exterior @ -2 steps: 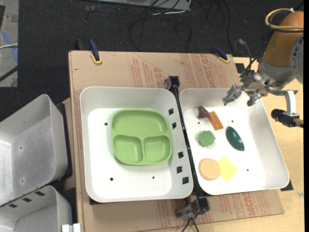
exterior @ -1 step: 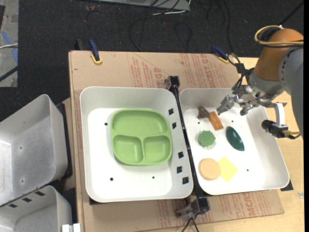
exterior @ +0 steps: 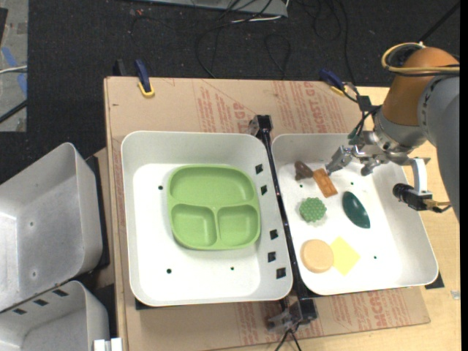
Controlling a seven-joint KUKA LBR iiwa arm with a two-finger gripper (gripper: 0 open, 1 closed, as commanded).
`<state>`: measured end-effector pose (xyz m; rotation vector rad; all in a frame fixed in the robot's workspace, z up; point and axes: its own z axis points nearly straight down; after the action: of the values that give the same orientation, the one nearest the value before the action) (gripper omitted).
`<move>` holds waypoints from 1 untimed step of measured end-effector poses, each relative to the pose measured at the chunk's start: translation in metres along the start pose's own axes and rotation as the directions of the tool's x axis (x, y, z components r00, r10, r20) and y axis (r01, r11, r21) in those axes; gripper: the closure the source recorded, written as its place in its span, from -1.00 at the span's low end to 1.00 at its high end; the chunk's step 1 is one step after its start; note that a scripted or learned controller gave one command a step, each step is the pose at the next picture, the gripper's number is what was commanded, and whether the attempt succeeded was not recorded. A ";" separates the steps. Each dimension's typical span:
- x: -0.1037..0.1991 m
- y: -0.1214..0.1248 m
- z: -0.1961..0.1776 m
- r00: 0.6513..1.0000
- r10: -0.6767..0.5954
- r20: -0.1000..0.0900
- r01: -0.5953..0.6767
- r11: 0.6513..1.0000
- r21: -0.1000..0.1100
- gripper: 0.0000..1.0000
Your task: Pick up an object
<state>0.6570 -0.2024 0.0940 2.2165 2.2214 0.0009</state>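
Note:
The right bin (exterior: 409, 258) holds several small objects: a brown piece (exterior: 303, 170), an orange block (exterior: 325, 183), a bumpy green ball (exterior: 313, 210), a dark green oval (exterior: 356, 210), a peach disc (exterior: 317, 255) and a yellow square (exterior: 345, 255). My gripper (exterior: 354, 164) hangs over the back of this bin, just right of the brown piece and orange block. Its fingers are spread open with nothing between them.
The left bin (exterior: 139, 218) bears a light green divided plate (exterior: 214, 205). A dark ridge (exterior: 276, 210) separates the two bins. Grey tubs (exterior: 44, 218) stand off the bench at the left. Blue clamps (exterior: 144, 77) sit on the board's back edge.

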 end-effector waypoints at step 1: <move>0.001 0.000 -0.010 1.000 -0.002 0.000 0.002 1.000 -0.001 1.00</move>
<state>0.6573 -0.2016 0.1041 2.2133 2.2228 0.0021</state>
